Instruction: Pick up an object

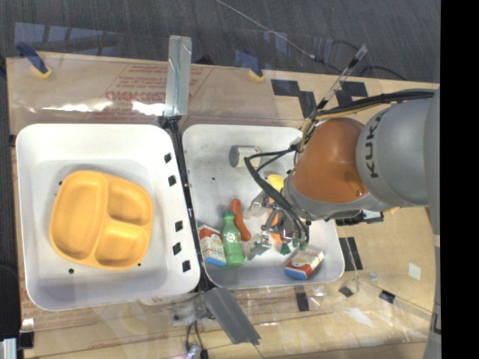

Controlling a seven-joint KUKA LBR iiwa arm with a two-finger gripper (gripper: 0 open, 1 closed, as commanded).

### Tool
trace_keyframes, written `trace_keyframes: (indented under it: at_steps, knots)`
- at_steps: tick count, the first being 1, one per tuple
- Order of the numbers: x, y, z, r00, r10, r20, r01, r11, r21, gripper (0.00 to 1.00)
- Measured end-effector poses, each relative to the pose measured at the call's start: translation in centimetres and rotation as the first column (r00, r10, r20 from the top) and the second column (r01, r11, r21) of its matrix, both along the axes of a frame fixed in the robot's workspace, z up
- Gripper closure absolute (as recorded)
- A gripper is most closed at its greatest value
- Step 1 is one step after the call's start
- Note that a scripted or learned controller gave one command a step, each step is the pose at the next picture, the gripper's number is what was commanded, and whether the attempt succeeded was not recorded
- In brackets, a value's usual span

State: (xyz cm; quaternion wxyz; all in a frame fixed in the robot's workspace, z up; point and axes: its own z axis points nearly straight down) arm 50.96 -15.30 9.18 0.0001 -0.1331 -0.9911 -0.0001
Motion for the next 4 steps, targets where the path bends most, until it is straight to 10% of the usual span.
trace_keyframes:
  at_steps: [1, 2, 3, 4]
  knots:
    - [-1.6, 4.5, 0.0, 0.999, 0.035, -0.001, -0.035, 0.999, -0.006, 0.0]
    - [4.7, 0.6, 0.0, 1.0, -0.019, 0.001, 0.019, 1.0, -0.001, 0.0]
    - [1.7, 4.3, 0.3, 0.998, 0.056, 0.007, -0.056, 0.998, -0.021, 0.0]
    - [2.7, 4.0, 0.1, 0.986, 0.168, 0.002, -0.168, 0.986, -0.006, 0.0]
